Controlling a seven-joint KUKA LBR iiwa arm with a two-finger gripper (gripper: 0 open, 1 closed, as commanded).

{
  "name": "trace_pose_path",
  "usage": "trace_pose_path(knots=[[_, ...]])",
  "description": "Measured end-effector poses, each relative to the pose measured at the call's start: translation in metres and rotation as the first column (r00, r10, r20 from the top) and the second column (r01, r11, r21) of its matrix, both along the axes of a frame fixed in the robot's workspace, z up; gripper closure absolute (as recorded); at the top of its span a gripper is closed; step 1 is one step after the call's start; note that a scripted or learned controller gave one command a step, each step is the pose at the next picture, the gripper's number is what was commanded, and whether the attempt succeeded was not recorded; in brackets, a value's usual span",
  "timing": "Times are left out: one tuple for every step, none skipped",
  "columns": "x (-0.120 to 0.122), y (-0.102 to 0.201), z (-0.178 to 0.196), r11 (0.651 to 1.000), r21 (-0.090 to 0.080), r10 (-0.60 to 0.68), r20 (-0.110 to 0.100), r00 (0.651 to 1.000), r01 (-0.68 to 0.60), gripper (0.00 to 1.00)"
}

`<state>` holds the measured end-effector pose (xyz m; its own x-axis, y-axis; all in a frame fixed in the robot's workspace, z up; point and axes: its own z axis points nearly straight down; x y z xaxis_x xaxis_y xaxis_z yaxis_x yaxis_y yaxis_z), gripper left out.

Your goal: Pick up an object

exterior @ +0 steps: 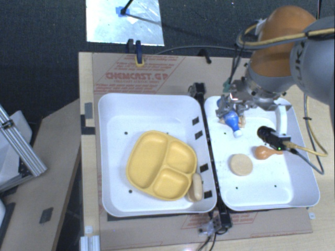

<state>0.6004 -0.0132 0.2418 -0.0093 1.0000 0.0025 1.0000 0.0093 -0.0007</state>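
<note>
Seen from above the bench, the yellow divided tray serves as the anchor. It is smooth, glossy plastic with rounded corners and three moulded compartments, and it lies flat in the left white bin. A pale beige oval lump, matte like a bread roll, touches the tray's lower right corner.

To the right of the tray, across the seam with its black clips, is the right white bin. Nearest the tray there is a flat round tan disc with a dull surface. Just beyond it lies a glossy, orange-brown, pear-shaped piece.

Up and to the right of the tray, the gripper hangs over the far end of the right bin on the grey arm. A small blue tube-shaped piece with a white tip sits directly under it, tilted. It cannot be told whether the gripper is wide, narrow or closed on that piece.

Both bins rest on a cardboard sheet with red print over a pale wooden bench. Beyond the tray, a blue and yellow clamp grips the sheet's edge, and a shiny silver panel lies on dark cloth. Far left of the tray is a ribbed aluminium rail.
</note>
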Motion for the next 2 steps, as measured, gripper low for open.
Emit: trace_pose_path(knots=[[-0.035, 0.045, -0.012, 1.000, -0.001, -0.001, -0.003, 1.000, 0.001, 1.00], [-0.063, 0.090, -0.004, 1.000, 0.000, 0.000, -0.001, 1.000, 0.000, 1.00]])
